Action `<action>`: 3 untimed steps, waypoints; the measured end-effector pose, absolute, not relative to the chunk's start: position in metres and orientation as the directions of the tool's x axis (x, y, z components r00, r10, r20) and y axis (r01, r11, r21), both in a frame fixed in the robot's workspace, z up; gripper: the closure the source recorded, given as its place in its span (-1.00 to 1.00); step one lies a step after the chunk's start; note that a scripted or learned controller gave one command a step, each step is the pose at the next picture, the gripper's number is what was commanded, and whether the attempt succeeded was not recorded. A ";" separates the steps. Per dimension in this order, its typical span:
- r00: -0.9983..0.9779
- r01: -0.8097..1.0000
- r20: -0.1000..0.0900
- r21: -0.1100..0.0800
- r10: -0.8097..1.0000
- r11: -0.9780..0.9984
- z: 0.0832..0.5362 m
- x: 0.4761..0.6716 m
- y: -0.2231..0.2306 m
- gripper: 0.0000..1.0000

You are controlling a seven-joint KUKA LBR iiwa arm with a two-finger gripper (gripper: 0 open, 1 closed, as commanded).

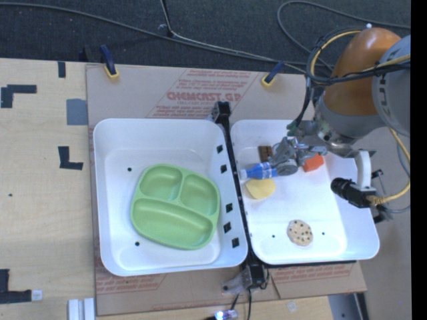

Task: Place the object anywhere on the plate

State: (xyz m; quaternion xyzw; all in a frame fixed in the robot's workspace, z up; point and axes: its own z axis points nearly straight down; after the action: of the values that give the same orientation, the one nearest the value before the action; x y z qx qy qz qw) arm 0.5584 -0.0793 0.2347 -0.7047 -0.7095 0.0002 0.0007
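On the table, two white bins are set side by side, the left bin holding the green sectioned plate and the right bin holding the loose items. The arm is reached in from the right, with the gripper low over the right bin's upper-left part. A blue bottle is seen lying just at the gripper's left, its long axis running roughly left to right; whether it is pinched cannot be told. A yellow piece lies just below it, a cookie farther down, an orange item at the gripper's right. The plate lies to the left, across the divider.
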 end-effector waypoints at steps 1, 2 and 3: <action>-0.007 1.000 0.001 -0.002 1.000 0.007 0.228 0.559 -0.019 1.00; -0.008 1.000 0.001 -0.001 1.000 0.008 0.233 0.575 0.038 1.00; -0.007 1.000 0.001 -0.001 1.000 0.007 0.239 0.582 0.089 1.00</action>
State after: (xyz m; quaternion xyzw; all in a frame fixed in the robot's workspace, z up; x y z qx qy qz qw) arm 0.5824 0.0887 0.2392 -0.7046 -0.7096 -0.0001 0.0008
